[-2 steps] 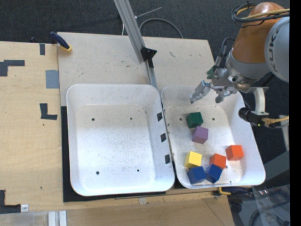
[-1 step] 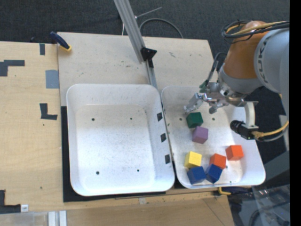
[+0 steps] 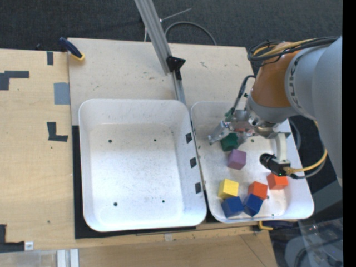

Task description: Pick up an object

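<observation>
While the grey arm with its orange band reaches in from the right edge of the frame, its gripper [image 3: 229,133] hangs low over the upper part of the right bin [image 3: 207,149], directly above a dark green block [image 3: 228,144]. The block sits just under the wrist, and metal parts of the gripper show on either side of its top. Whether the jaws are spread or closed on it cannot be told from this angle, so no hold can be claimed.

The green block lies apart from the other pieces, which probably makes it the easiest target: there is room around it for fingers to descend without knocking neighbours.

Counting the pieces in the right bin, seven are visible:
- one dark green block, under the gripper, upper centre of that bin;
- one purple block [image 3: 237,159], just below the green one;
- one yellow block [image 3: 228,188], lower centre;
- two blue blocks [image 3: 232,206] [image 3: 253,204], side by side at the bottom, just under the yellow;
- two orange blocks, one [image 3: 257,190] above the blue pair, the other [image 3: 277,181] further right near the bin's wall.

The lower pieces crowd together, touching or nearly so, and would likely be harder to grasp cleanly.

The left bin [image 3: 89,149], in the centre of the frame, is a second shallow white tray of similar shape. Both rest on a pale bench [image 3: 111,71].
</observation>
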`<state>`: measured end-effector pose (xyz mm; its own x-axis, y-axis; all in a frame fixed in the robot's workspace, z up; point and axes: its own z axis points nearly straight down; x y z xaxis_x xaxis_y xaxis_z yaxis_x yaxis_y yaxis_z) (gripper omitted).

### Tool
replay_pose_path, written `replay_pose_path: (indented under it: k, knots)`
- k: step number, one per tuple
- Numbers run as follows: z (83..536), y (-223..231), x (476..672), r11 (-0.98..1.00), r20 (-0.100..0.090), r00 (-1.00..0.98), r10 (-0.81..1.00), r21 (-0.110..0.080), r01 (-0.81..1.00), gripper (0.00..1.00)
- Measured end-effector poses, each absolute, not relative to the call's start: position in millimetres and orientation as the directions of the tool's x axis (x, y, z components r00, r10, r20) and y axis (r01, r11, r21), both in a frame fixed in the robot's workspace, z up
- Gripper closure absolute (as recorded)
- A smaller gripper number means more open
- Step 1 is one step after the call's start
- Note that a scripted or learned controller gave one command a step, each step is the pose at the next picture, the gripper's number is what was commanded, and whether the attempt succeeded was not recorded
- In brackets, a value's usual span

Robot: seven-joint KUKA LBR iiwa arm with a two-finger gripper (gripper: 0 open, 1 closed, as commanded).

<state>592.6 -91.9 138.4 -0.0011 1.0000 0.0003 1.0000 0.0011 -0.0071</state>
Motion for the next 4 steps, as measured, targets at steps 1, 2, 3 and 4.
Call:
replay_pose_path:
  k: [1,2,3,4]
  knots:
    - [152,-92,594.1,0.002,0.001,-0.002,1.000,-0.002,1.000,1.00]
    - [195,-93,599.4,0.001,-0.001,-0.001,1.000,0.004,1.000,1.00]
    - [248,-93,600.6,0.001,-0.001,-0.001,1.000,0.005,1.000,1.00]
    - [248,-43,596.8,0.006,0.002,-0.006,1.000,-0.001,1.000,1.00]
